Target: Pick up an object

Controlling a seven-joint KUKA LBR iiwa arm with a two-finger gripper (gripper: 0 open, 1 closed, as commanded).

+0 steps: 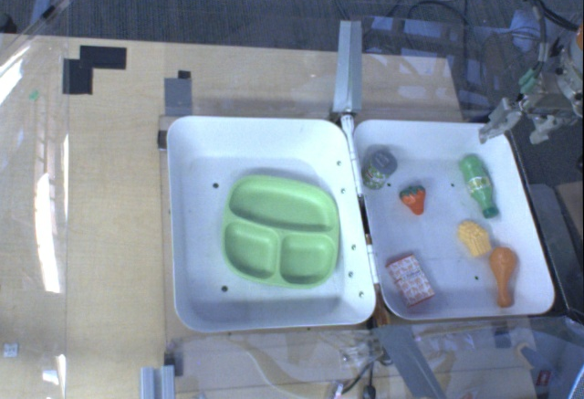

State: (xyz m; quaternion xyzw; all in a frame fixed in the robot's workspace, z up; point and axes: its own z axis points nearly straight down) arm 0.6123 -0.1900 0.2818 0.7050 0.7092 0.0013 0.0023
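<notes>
Gripper [529,119] at two o'clock, outside right bin [538,292]; finger state: cannot tell. Green bottle [478,185] lies at three o'clock, likely light, stiff, slippery plastic; you should grip mid-body.

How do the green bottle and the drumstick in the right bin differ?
The green bottle is green with a pale label; the drumstick is orange-brown. The bottle lies near the bin's far right corner, the drumstick nearer the front right corner. Both lie flat in the right bin, apart from other items.
</notes>
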